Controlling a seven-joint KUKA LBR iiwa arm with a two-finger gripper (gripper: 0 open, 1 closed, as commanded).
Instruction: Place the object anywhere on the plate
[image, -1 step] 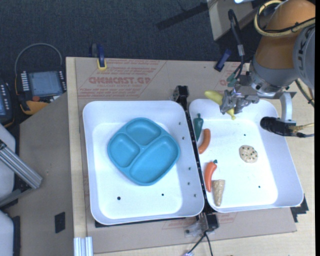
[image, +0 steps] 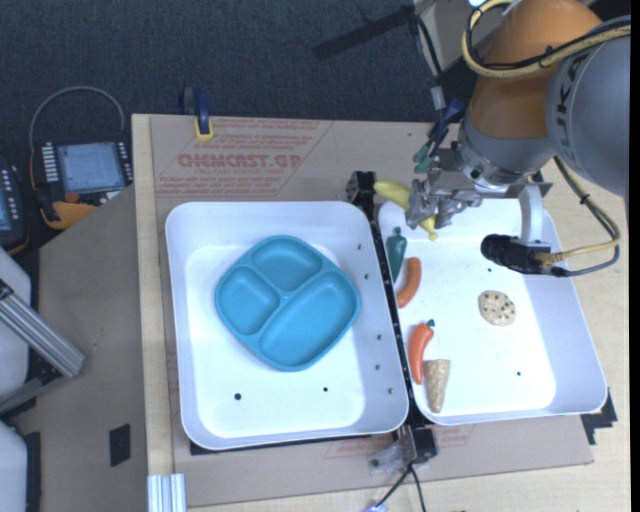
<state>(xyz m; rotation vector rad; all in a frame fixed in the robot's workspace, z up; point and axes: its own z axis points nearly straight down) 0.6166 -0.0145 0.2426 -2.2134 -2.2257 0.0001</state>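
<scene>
The gripper (image: 432, 212) is hovering at the far corner of the right bin (image: 560, 330), seemingly gripping a yellow banana (image: 395, 192). The blue plate (image: 288, 300) is waiting in the left bin (image: 200, 300), well apart.

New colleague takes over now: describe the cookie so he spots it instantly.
Look in the right bin, around its middle. The cookie lies there alone: round, flat, tan and speckled, unlike the long carrot and cone by the left wall.
</scene>
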